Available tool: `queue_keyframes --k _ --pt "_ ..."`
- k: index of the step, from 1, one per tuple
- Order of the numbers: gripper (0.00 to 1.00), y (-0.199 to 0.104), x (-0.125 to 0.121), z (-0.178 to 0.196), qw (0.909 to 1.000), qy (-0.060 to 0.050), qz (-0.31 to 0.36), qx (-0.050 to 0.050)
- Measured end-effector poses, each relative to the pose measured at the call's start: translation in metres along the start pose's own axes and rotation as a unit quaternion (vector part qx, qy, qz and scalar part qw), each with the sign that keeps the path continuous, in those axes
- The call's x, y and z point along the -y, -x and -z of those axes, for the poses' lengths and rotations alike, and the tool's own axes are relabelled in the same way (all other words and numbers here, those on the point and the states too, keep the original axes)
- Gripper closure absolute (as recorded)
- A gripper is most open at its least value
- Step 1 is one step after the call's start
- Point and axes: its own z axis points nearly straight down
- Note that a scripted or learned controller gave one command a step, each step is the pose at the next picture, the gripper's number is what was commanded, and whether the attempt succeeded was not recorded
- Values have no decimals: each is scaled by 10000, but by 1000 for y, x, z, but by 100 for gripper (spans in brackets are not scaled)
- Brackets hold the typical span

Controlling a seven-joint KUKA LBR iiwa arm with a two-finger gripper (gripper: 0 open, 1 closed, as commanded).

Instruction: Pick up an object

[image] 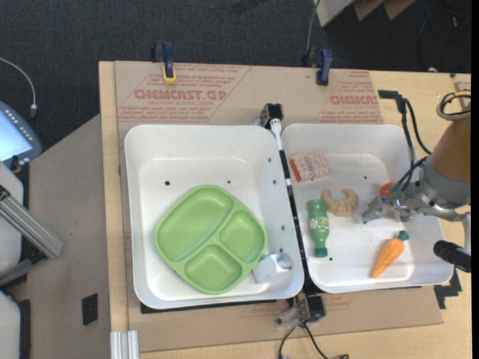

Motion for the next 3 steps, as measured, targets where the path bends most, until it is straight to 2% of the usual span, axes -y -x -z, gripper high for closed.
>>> queue_keyframes --k 1,2,3 --pt "0 0 0 -9 10000 12 0 4" --pt "100 0 0 2 10000 31 -2 15" --pt "100 0 3 46 10000 61 1 31"
